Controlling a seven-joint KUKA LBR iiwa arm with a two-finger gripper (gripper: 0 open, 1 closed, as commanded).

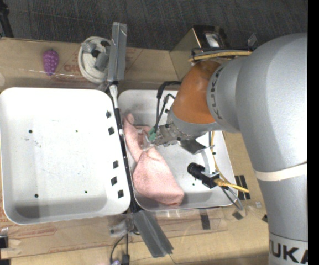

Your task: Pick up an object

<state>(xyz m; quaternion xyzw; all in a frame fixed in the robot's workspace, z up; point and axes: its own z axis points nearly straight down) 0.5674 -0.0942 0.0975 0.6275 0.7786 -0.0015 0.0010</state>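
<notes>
A: Where is the claw (155, 137) found, and what state is it in?

B: It is lowered into the right bin (223, 197), close to that bin's left wall and toward its far edge, right at the upper part of the pink cloth (151, 170). Whether anything is gripped cannot be told; the tip is crowded by the wrist and cables.

A: And the thing to be picked?

B: The pink cloth is taken as the likely target. It is bunched along the left wall of the right bin, running from the far edge down to the near left corner. It seems to be approached from above because it lies low and soft against the wall.

A: What else is carried by the desk (21, 54)?

B: The left bin (54, 148) is set just beside the right one, their walls meeting under a grey divider bar (116, 54). A small purple object (50, 61) and a white roll (94, 57) are left on the desk's far left side, well apart from the claw, so they are judged out of play.
</notes>
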